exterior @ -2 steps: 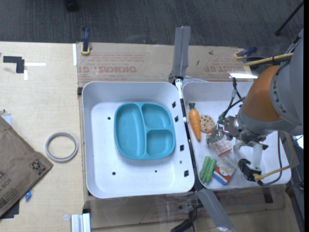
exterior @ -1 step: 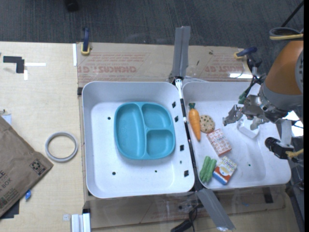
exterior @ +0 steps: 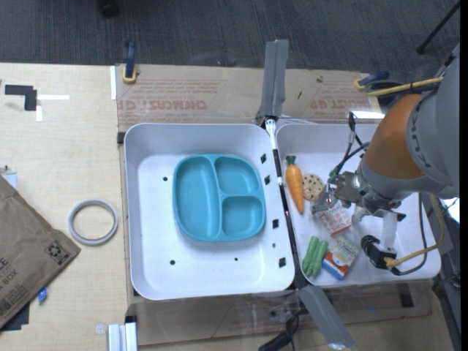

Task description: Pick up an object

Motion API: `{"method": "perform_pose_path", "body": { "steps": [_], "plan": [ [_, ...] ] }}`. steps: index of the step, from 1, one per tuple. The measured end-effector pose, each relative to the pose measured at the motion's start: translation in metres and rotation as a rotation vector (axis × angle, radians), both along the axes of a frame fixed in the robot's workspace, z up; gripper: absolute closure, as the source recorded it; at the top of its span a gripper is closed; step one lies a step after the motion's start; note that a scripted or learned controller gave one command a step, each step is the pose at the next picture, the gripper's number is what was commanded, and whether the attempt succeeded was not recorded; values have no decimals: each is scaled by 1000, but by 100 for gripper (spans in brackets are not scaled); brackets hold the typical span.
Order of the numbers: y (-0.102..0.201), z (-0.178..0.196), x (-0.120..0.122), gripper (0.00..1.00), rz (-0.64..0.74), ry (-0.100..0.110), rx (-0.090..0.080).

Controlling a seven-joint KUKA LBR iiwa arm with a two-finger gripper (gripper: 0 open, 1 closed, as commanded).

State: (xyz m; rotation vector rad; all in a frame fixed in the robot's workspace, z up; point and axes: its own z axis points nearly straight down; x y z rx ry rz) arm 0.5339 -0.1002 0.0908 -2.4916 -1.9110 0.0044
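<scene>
A grey tape ring (exterior: 93, 221) lies on the bench (exterior: 58, 159) beside a brown cardboard box (exterior: 25, 251), left of the bins.

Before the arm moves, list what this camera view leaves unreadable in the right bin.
- Gripper: finger state is lost in clutter and small size, so a grasp cannot be judged.
- Right bin: its right part is covered by the arm.
- Small carton: print too small to read.
- Packet beside the cookie: too blurred to identify.

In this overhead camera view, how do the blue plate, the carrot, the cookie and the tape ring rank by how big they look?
1. Blue divided plate, by far the largest.
2. Tape ring.
3. Carrot, long but thin.
4. Cookie, the smallest.
</scene>
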Motion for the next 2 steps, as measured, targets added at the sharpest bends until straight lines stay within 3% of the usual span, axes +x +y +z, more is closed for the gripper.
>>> {"method": "perform_pose_path", "body": {
  "steps": [1, 2],
  "plan": [
    [-1, 8, -1, 100, 0, 4, 0],
    [13, 138, -5, 100, 212, -1, -1]
  ]
}}
